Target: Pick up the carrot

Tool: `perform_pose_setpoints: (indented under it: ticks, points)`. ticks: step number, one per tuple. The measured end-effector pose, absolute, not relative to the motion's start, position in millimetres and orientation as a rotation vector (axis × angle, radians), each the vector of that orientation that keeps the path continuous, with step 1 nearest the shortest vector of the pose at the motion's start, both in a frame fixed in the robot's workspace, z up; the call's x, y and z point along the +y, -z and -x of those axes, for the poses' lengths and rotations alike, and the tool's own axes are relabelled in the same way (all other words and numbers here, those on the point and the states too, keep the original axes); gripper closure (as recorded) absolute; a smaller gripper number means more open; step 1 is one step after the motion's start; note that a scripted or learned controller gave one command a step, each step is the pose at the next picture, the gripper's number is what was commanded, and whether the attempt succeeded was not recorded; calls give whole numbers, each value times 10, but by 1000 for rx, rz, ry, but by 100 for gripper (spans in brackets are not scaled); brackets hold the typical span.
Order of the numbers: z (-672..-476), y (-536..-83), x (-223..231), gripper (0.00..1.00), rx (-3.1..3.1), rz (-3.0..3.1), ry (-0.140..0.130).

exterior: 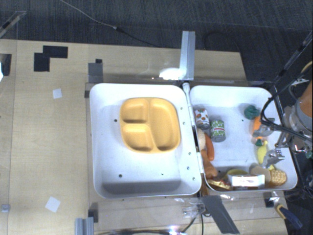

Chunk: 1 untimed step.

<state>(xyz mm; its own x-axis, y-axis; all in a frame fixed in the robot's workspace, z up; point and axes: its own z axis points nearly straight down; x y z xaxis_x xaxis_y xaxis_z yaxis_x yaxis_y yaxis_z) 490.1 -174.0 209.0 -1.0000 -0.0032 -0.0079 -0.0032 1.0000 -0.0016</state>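
A: Where is the carrot (257, 125)?

B: I take it to be the small orange piece with the green top (251, 112) near the far right corner of the right bin (230, 93). It lies just beside the arm's cables, with a yellow banana (262, 153) a little nearer the camera. There is another orange thing (209, 149) along the bin's left wall, next to two small cans (217, 130), so the target should be checked before committing.

A: And the end effector?

B: It sits at the right edge of the right bin, around (279, 151), above the banana and close to the carrot. Cables and metal parts cover it, so I cannot tell whether it is released or clenched. Nothing is visibly held.

A: How should the pick go?

B: My judgement: it needs to come slightly toward the far side and centre over the orange body, not the green top. Line the grip across the narrow width of the carrot, so it closes on the sides rather than the ends. Descend straight, because the bin wall is close on the right and the banana is near.

A: Risks?

B: Catching the banana instead, or pushing the carrot against the wall. The yellow plate (148, 124) in the left bin (102, 146) is well apart and no concern.
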Motion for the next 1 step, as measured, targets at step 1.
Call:
perform_pose_setpoints:
  ticks: [1]
  points:
    - [-5311, -901, -1720, 0, 3110, -289, 4]
